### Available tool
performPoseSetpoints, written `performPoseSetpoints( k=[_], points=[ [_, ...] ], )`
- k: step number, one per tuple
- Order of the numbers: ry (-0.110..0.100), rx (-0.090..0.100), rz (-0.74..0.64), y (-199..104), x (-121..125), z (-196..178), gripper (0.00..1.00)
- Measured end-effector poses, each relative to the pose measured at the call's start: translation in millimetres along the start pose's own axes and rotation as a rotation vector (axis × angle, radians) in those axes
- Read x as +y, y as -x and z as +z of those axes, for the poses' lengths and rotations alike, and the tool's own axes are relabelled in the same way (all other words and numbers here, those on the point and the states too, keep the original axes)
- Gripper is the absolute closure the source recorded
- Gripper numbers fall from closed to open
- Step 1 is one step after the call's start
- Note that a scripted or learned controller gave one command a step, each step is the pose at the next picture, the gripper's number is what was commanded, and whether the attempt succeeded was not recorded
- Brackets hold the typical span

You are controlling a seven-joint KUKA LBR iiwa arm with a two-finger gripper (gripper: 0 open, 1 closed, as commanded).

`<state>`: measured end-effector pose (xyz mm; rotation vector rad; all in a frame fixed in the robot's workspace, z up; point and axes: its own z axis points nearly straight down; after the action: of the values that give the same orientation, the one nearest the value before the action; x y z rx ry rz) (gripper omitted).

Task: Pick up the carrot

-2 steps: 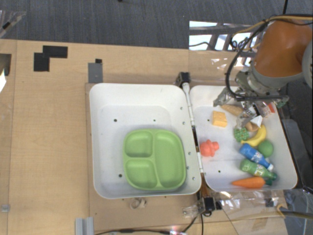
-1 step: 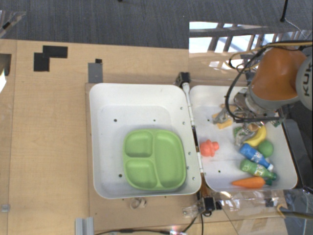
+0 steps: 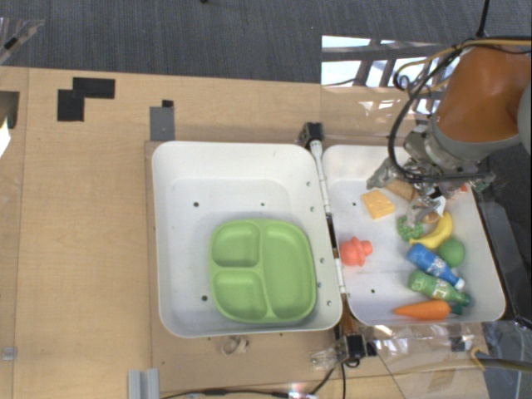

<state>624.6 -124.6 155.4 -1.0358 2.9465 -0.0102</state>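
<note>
The orange carrot [image 3: 421, 310] lies on its side at the near edge of the right bin [image 3: 366, 293], tip pointing left. My gripper [image 3: 426, 208] hangs over the far right part of that bin, above the banana [image 3: 437, 232] and well away from the carrot. The grey arm with its orange band [image 3: 482, 98] covers the bin's far right corner.
Between gripper and carrot lie a green ball [image 3: 452, 252], a blue bottle [image 3: 431, 263] and a green bottle [image 3: 435, 287]. A yellow block [image 3: 379, 205] and a red toy [image 3: 356, 252] sit to the left. The left bin [image 3: 183, 189] holds a green divided plate [image 3: 262, 270].
</note>
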Motion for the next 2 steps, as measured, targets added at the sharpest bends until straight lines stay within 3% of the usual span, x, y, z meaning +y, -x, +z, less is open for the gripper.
performPoseSetpoints(
  k=[1,2],
  points=[
    [-0.001,0.000,-0.214,4.2,10.4,63.6,0.00],
    [-0.005,-0.003,-0.528,17.5,-18.2,62.7,0.00]
  ],
)
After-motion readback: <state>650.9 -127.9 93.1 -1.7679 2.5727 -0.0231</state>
